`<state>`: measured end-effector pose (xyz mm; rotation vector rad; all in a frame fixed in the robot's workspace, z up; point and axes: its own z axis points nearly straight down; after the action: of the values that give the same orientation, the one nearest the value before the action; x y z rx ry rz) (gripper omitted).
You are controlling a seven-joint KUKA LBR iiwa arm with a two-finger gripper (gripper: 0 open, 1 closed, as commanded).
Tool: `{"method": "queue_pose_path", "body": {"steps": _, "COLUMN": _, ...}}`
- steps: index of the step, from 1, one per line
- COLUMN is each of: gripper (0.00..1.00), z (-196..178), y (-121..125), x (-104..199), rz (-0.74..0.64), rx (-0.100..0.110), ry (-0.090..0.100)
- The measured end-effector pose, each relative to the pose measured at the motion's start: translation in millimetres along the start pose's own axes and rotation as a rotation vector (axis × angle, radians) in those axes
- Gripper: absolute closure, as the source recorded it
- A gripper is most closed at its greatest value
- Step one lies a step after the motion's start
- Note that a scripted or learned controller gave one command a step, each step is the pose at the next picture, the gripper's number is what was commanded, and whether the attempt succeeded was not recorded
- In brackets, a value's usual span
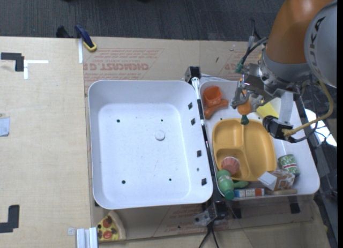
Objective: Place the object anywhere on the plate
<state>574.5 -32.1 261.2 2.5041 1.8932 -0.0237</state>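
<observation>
Gripper (244, 98) | above rt bin's (308, 185) far end, fingers clamped on carrot (244, 106) (orange, green tip down) | carrot hangs just over yellow divided plate's (263, 150) far rim

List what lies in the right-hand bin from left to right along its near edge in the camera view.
Green bottle → small flat box → carton → green-and-white cup.
</observation>
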Motion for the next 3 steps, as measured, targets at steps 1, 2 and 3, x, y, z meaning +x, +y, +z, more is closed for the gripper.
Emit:
{"method": "queue_pose_path", "body": {"steps": 1, "gripper": 1.0, "z": -7.7, "y": 0.6, "x": -1.1, "rz": -0.001, "rx": 0.002, "ry": -0.003}}
{"method": "queue_pose_path", "body": {"steps": 2, "gripper": 1.0, "z": -15.2, "y": 1.2, "x": -2.2, "rz": -0.002, "rx": 0.005, "ry": -0.006}}
{"method": "queue_pose_path", "body": {"steps": 3, "gripper": 1.0, "z": -22.5, "y": 1.7, "x": -3.3, "rz": -0.003, "rx": 0.008, "ry": -0.01}}
